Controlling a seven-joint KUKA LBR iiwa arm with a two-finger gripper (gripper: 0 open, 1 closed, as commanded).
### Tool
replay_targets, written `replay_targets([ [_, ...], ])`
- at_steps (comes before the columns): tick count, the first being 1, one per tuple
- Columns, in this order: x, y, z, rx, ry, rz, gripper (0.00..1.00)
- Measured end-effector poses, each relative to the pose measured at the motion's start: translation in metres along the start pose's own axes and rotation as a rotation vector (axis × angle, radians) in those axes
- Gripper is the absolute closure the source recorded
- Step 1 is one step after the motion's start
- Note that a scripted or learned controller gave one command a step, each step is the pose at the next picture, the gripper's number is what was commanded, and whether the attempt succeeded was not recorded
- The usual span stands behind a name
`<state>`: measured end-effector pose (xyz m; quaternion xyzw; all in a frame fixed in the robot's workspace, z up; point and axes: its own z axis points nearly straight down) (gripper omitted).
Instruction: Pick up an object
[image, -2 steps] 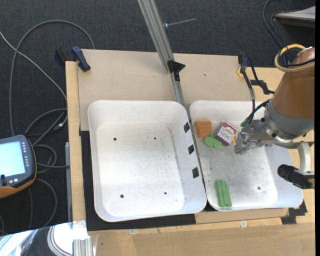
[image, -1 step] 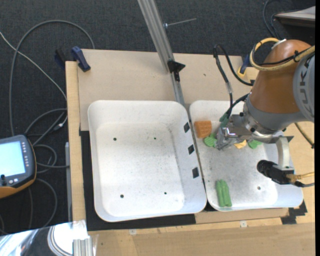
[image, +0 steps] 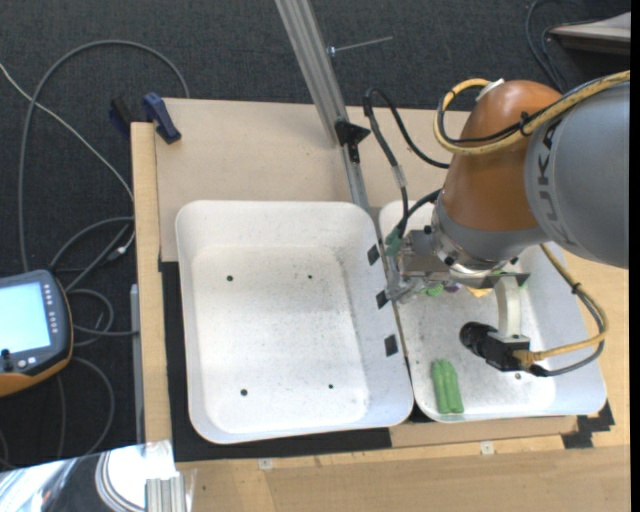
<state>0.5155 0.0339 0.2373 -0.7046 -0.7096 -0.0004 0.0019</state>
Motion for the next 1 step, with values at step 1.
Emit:
replay_targets([
  [1, 0.0629, 0.0046, 0.0037, -0.002, 0.0, -0.001, 1.0],
])
